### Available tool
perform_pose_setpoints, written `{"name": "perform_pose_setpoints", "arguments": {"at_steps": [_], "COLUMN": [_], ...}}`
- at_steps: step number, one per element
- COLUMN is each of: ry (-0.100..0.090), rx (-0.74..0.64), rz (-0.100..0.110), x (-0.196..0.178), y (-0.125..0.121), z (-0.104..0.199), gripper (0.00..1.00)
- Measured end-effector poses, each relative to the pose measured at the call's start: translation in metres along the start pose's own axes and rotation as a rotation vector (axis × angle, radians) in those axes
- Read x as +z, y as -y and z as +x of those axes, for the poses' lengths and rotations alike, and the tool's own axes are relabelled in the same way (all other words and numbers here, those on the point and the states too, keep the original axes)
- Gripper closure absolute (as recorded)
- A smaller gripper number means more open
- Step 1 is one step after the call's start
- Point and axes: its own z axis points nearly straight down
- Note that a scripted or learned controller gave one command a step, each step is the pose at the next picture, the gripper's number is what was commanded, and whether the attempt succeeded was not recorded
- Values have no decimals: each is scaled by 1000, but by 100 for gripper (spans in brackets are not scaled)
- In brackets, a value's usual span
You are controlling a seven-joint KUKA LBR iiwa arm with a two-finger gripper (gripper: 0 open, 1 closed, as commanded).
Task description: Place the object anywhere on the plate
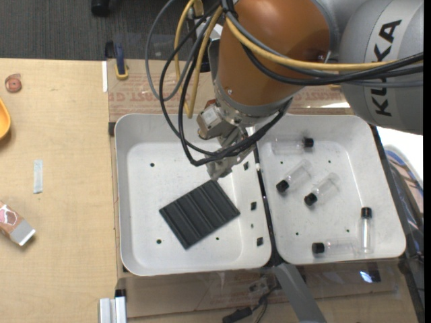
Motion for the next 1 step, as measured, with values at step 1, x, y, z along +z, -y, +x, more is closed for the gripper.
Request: {"name": "perform_pose_setpoints", "arguments": {"at_steps": [1], "ry": [-1], "rx": [30], "rz": [-1], "x": [39], "y": [-36], "z": [32], "gripper": [100]}}
